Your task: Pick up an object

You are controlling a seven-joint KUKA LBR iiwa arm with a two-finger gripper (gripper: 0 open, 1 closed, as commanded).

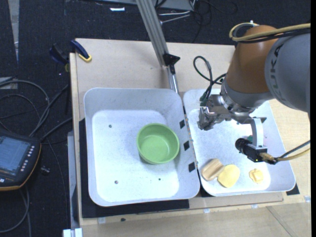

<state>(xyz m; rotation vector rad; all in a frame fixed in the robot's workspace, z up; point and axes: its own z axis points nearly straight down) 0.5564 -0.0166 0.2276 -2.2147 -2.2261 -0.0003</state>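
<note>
A green bowl (158,143) sits upright near the middle of the left bin (103,107). In the right bin (207,186), along its front edge, lie a tan bread-like piece (212,169), a round yellow piece (228,176) touching it, and a small yellow piece (256,175) further right. My gripper (206,121) hangs over the right bin's back left part, above and apart from those pieces. Nothing shows between its fingers.
A slanted metal pole (154,26) rises from the bench behind the bins. Black clips (187,144) line the seam between the bins. A black camera module (248,149) on a white bracket hangs off the wrist. A blue and yellow tool (80,51) lies at the bench's back left corner.
</note>
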